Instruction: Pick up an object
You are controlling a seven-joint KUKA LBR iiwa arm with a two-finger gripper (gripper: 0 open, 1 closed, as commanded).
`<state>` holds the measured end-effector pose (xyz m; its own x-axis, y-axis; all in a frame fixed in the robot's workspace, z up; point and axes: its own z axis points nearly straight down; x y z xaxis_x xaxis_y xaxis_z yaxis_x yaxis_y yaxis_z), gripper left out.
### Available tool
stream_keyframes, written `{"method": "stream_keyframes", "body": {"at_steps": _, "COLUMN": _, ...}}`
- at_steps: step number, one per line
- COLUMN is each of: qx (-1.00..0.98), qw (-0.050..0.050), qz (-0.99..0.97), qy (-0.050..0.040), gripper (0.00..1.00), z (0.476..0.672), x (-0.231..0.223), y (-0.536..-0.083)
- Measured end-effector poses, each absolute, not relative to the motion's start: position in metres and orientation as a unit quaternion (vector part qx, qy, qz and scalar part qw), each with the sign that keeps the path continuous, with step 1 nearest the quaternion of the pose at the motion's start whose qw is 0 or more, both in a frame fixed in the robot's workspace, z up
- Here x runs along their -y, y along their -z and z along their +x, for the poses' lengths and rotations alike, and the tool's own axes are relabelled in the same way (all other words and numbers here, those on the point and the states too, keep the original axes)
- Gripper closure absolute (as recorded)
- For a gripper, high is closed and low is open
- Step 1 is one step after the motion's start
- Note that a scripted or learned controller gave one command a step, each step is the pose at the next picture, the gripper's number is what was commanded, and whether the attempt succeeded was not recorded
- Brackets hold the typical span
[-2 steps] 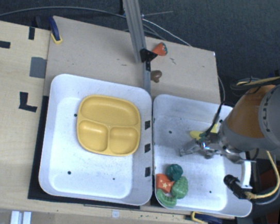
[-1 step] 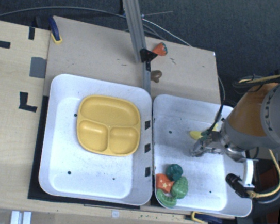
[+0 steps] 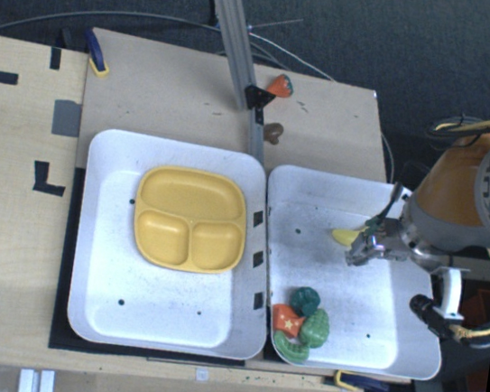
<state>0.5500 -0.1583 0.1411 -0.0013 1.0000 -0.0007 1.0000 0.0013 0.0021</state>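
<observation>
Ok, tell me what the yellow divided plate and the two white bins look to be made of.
Yellow divided plate: probably moulded plastic, matte; one even colour, rounded rims, three pressed compartments, no sharp glare. Left bin and right bin: likely thin formed plastic, though coated metal is possible; smooth white with soft rounded corners and a slight sheen, speckled with dark scuffs.

The hand (image 3: 363,250) is low in the right bin (image 3: 366,209) beside a small yellow object (image 3: 344,236), green and orange toys (image 3: 302,322) lie near its front-left corner, and a yellow divided tray (image 3: 191,219) fills the left bin (image 3: 97,241).
</observation>
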Motion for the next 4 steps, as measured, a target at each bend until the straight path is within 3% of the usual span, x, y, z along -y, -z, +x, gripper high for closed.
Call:
{"method": "stream_keyframes", "body": {"at_steps": 2, "qx": -0.708, "qw": 0.001, "qz": 0.707, "qy": -0.0008, "gripper": 1.00, "z": 0.547, "x": 0.162, "y": -0.228}}
{"method": "stream_keyframes", "body": {"at_steps": 4, "qx": -0.710, "qw": -0.002, "qz": 0.705, "qy": 0.0001, "gripper": 1.00, "z": 0.562, "x": 0.041, "y": -0.213}}
